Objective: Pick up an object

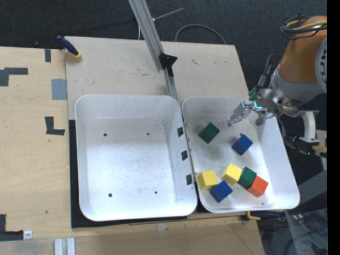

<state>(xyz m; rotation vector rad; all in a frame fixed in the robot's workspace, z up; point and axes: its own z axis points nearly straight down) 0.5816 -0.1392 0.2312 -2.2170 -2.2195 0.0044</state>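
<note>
Now the gripper (245, 113) hangs over the far part of the right bin (284, 166), close to that bin's far rim, on the end of the grey arm (297, 68) with its orange band. Its fingers are too small and blurred to judge, so I cannot tell whether they are parted or closed; no block is seen between them.

All seven blocks lie in the right bin, and I place them from the dark green block (209, 133), which sits alone toward the bin's far left part, below and left of the gripper and apart from it. A blue block (242, 144) lies to its right and a little nearer the camera, well apart from it and roughly under the gripper. The others gather in a cluster nearer the camera than the dark green block. A yellow block (207, 179) lies almost straight toward the camera from it, by the bin's left wall. Just beside that one, nearer still, is a second blue block (221, 190). A second yellow block (232, 172) lies right of the first, touching or nearly touching another green block (247, 177), and an orange-red block (258, 186) presses against that green one at the cluster's right end.

The left bin (85, 158) stands against the right bin, their rims meeting left of the dark green block.
</note>
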